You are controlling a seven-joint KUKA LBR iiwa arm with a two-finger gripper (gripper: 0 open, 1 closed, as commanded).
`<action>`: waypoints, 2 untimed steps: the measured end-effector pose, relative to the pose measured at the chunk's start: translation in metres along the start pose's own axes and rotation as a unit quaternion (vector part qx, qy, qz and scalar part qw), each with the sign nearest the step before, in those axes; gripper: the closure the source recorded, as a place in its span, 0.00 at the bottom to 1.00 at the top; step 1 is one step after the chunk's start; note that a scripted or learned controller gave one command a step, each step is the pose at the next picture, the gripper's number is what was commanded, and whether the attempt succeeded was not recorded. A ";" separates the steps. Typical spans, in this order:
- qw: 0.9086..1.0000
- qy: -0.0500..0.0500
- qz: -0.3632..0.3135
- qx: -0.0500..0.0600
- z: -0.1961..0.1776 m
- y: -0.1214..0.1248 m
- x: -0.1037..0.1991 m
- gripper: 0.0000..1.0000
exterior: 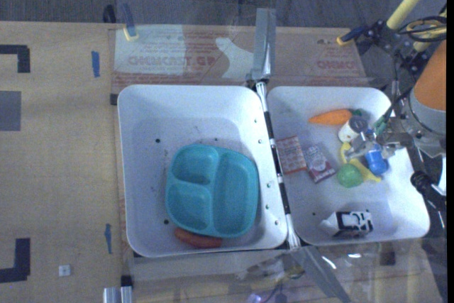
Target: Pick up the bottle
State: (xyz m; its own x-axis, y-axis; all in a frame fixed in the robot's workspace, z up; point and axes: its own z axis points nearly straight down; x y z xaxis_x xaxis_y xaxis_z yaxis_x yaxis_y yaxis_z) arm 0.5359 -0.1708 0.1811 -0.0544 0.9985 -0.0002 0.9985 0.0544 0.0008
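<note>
Hovering over right bin [411,220], gripper [369,142] above blue bottle [376,163] beside green ball [349,175]; jaw state indiscernible.

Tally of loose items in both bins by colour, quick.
Teal: 1, divided plate
Orange or red: 2, carrot, item under the plate's edge
Green: 1, ball
Blue: 1, piece beside the gripper
Printed packets: 2
Black and white: 1, carton
Total: 8; the clutter under the gripper can't be separated.
</note>
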 end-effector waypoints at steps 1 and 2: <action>1.000 -0.001 0.002 -0.002 -0.010 0.001 -0.002 1.00; 0.988 0.000 -0.156 -0.001 0.090 -0.052 -0.051 1.00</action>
State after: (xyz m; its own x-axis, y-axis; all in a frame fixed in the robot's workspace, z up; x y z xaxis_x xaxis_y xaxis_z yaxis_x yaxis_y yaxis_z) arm 0.4872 -0.2247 0.0910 -0.3596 0.9331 -0.0011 0.9331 0.3596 0.0022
